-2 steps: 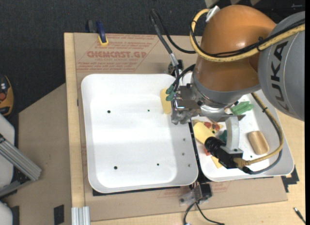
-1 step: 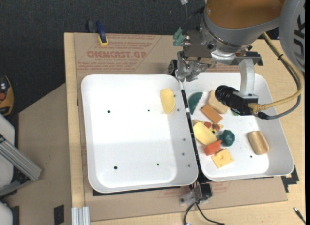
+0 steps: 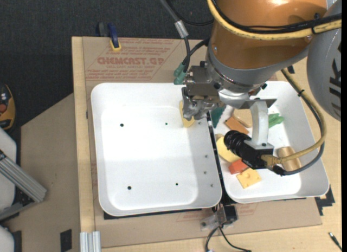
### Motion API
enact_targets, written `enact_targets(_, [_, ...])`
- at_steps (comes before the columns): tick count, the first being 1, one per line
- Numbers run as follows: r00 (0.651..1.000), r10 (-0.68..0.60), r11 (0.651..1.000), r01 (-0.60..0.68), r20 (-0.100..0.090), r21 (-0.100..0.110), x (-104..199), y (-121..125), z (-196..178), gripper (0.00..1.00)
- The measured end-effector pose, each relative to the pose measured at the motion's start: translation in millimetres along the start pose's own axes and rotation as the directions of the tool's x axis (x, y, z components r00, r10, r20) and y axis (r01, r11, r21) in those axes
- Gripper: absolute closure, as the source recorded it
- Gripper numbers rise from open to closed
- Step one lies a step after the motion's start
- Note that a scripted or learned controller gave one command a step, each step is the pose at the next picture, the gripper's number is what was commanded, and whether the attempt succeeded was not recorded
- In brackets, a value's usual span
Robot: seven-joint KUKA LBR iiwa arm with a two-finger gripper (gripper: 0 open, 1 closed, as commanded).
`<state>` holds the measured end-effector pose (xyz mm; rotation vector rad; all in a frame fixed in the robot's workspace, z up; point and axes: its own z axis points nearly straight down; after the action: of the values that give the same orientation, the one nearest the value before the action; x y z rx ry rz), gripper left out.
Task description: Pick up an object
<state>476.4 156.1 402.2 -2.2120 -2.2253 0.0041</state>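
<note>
Two bins sit side by side on a board: the left bin and the right bin, touching along their inner walls. The gripper hangs over the left bin's far right corner. Small pieces lie in the right bin's left half.

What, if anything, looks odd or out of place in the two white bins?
Nothing looks spilled or broken. The small objects all crowd the right bin. One pale yellow piece sits at the gripper, over the left bin's right edge.
</note>
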Motion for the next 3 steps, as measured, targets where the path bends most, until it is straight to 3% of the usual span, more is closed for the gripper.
enact_targets(1, [1.000, 0.004, 1.000, -0.004, -0.006, -0.023, -0.6, 2.6, -142.1, 1.00])
enact_targets(2, [1.000, 0.000, 1.000, 0.000, 0.005, 0.007, 55.0, 1.7, -27.9, 1.00])
enact_targets(3, [1.000, 0.015, 1.000, -0.015, 0.004, 0.000, -38.0, 2.4, -12.5, 1.00])
